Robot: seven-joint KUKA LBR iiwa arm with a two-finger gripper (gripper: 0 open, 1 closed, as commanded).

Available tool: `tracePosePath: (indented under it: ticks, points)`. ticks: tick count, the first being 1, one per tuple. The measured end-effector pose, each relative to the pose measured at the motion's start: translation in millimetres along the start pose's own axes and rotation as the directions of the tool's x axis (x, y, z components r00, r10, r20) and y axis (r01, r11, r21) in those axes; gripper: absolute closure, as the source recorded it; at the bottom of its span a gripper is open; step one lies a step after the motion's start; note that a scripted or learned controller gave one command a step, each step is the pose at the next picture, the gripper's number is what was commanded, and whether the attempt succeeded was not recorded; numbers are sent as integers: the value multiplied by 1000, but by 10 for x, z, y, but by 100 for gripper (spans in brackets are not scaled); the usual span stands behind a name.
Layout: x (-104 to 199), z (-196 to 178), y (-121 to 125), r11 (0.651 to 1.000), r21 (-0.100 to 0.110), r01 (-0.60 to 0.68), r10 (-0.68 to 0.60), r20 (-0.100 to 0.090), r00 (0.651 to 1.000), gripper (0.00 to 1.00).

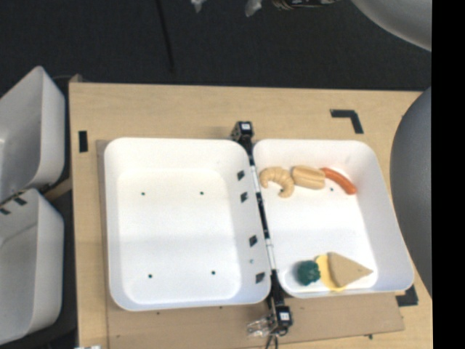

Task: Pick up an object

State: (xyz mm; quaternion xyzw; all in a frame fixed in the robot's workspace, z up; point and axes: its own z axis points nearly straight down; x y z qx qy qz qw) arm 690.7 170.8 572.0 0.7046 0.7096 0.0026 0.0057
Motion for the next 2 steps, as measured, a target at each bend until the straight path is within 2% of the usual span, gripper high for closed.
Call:
tracePosePath:
  ticks: [1, 2]
  points:
    - [-10, -113, 14, 1000, -15, 1, -1, 0, 1000, 100]
    - [517, 219, -13, 1000, 11, -3, 3, -3, 1000, 100]
